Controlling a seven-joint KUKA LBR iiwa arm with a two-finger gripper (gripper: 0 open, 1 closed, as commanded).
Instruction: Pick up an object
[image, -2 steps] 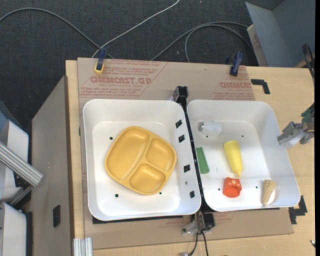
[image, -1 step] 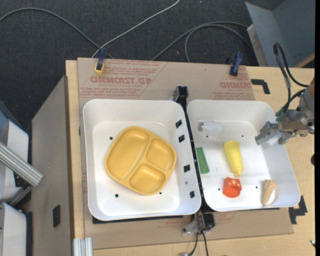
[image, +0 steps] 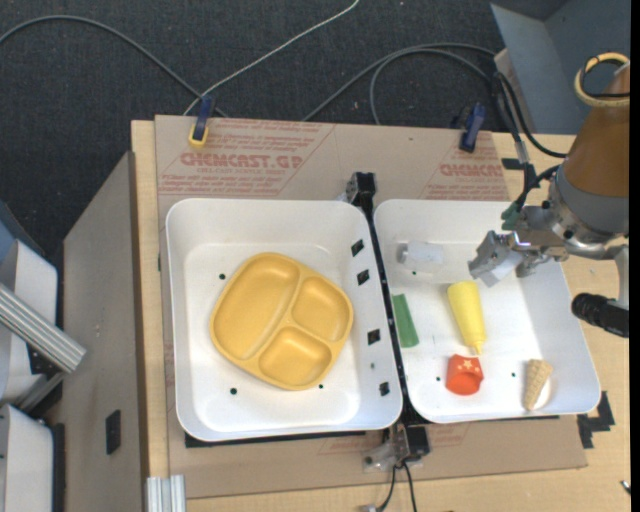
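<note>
Your pincer (image: 497, 262) hangs over the right bin (image: 580, 330), near its back; you cannot tell how it is set. Just below it lies a yellow banana (image: 467, 313), then a red piece (image: 463, 374), a green stick (image: 404, 319) and a cone (image: 537, 384). The left bin (image: 190, 300) holds a yellow divided plate (image: 281, 319).

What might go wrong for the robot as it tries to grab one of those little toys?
The end effector hovers above the right bin, beside the yellow piece rather than over it, so it might close on nothing. The green piece lies against the bin's left wall, leaving little room to grip. The orange piece sits close below the yellow one and could get knocked.
</note>
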